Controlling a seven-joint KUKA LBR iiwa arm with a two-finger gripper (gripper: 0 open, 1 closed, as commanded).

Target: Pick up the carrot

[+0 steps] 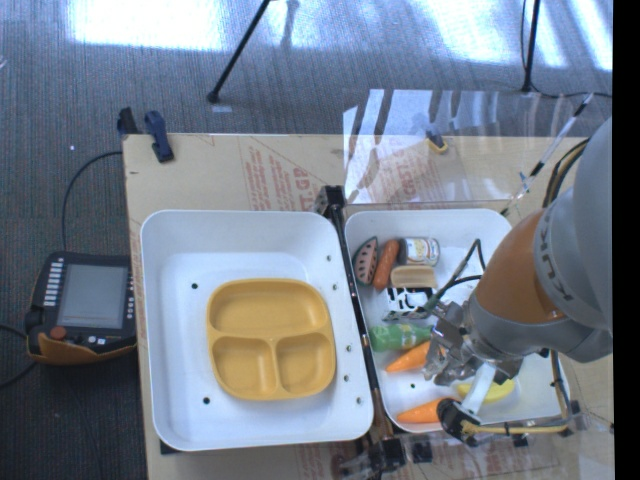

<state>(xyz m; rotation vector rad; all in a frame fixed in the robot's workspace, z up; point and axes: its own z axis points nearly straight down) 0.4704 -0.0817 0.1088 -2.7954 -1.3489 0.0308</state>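
Counting three carrots (pixel 411 357) in the right bin (pixel 455 220); pincer (pixel 448 360) beside one, grip perhaps open, I cannot tell.

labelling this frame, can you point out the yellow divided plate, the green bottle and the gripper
yellow divided plate (pixel 232 308): camera view, on its upper left compartment.
green bottle (pixel 398 337): camera view, on its body.
gripper (pixel 447 366): camera view, midway between its fingertips.

I count two white bins: the left bin (pixel 160 268) and the right bin (pixel 470 223). In the left one I see one yellow plate (pixel 270 336) with three compartments. In the right one I see three carrots (pixel 387 263) (pixel 410 359) (pixel 418 412), one green bottle (pixel 398 337), one small can (pixel 421 250) and one banana (pixel 497 389).
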